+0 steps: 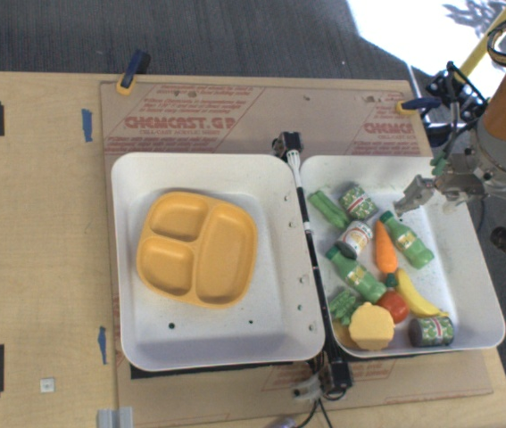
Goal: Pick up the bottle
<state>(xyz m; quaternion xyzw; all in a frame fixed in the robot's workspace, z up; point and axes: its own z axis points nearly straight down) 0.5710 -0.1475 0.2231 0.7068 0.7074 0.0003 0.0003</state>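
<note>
Camera view. Counter [38, 266] with two white bins side by side. Left bin [136, 185] at frame centre-left carries a yellow divided plate [197, 248]. Right bin [480, 275] at centre-right carries a crowded pile of toy groceries.

Bottle [407, 241]: green, white label, lying tilted in the upper-middle of the right bin, touching the carrot [385, 249] on its left. A second green bottle [358, 275] lies lower, near the bin's middle, beside a small can [356, 236]. Banana [418, 296] and tomato [394, 306] sit just below.

Claw [410, 196] hangs at the right bin's upper right, just above the bottle's cap end, holding nothing; whether its tips are spread or closed I cannot tell.

Judgement: approach stage, grasp not yet made. Best to come down across the bottle's narrow width, fingers straddling the body mid-label, clear of the carrot, or the carrot gets pinched too.

Hard to read: the claw's tips are pale against the white bin; the arm is cut off at the frame's right edge; items at the pile's bottom overlap.
</note>
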